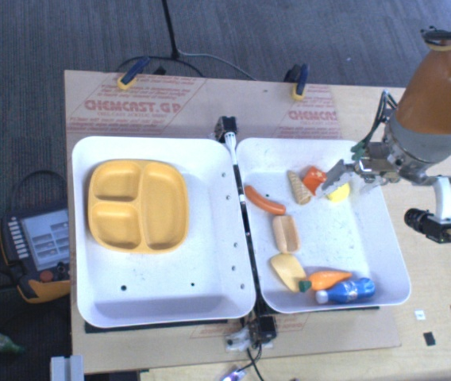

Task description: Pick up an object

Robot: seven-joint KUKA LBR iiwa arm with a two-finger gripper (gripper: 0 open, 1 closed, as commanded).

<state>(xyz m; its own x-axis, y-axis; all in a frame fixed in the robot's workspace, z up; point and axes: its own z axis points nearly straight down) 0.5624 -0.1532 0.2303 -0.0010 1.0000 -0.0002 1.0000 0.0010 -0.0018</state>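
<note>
Camera view from above has my tabletop point(368, 109) carrying two white bins: the left bin point(82, 292) bears a yellow divided plate point(138, 205), while the right bin point(396, 268) scatters toy foods, among them a hot dog bun point(286, 233), a sausage point(264, 201), a blue bottle point(346, 291) and a carrot point(328, 278). My pincer point(338, 175) hangs over the right bin's upper part, just beside a small yellow piece point(338, 192) and a red-orange piece point(314, 178), and I cannot tell whether it is spread or pressed together. These pieces crowd together, so I judge a descent here may nudge one aside or pinch nothing.
</note>
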